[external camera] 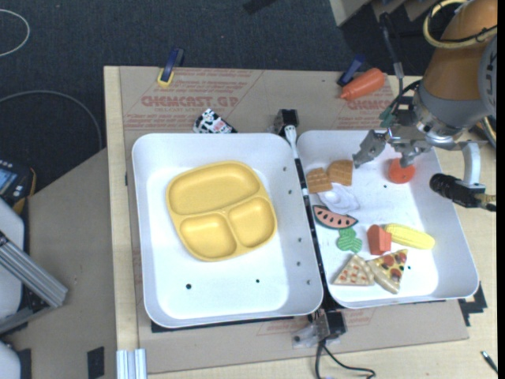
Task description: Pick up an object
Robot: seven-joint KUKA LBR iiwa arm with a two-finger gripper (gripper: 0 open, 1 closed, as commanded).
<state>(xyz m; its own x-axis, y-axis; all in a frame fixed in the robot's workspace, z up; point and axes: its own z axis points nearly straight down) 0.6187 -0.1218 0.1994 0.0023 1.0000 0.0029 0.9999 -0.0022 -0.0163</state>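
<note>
Lying nearest, two flat plastic pizza slices (371,271) are looking light, stiff, slippery, best pinched edgewise; spread tool (387,158) is hovering beside small red plastic piece (402,171), gripping nothing

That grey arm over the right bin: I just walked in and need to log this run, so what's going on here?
The arm's pincer hangs over the back of the right bin, fingers spread, with a small red-orange piece just below one finger and nothing visibly between them. Toy foods lie loose in that bin: bread pieces, a watermelon slice, pizza slices, a yellow corn. The left bin holds a yellow divided plate, untouched.
</note>
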